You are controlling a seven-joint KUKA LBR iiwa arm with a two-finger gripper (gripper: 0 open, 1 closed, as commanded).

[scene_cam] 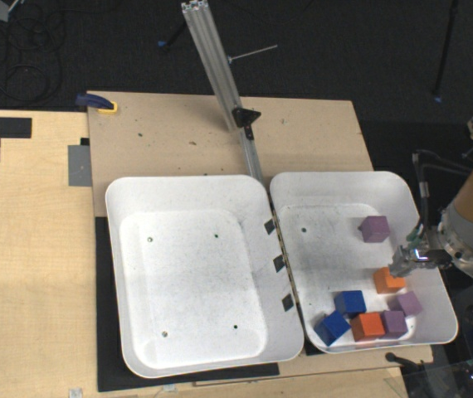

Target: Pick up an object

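Observation:
Several small blocks lie in the right bin (pixel 336 191). A purple cube (pixel 374 228) sits alone toward the bin's right side. An orange block (pixel 388 282) lies below it. Near the front rim are two blue blocks (pixel 350 303) (pixel 332 327), a red-orange block (pixel 369 325) and two purple blocks (pixel 395 323) (pixel 407 303). My gripper (pixel 408 260) reaches in over the bin's right rim. It hangs low, right beside and just above the orange block, and partly hides that block's upper right edge.
The left bin (pixel 137 197) sits beside the right one, joined by black clips (pixel 278 262) along the shared rim. A slanted aluminium bar (pixel 220 73) rises behind the bins. Cables (pixel 423 181) hang near the arm at the right.

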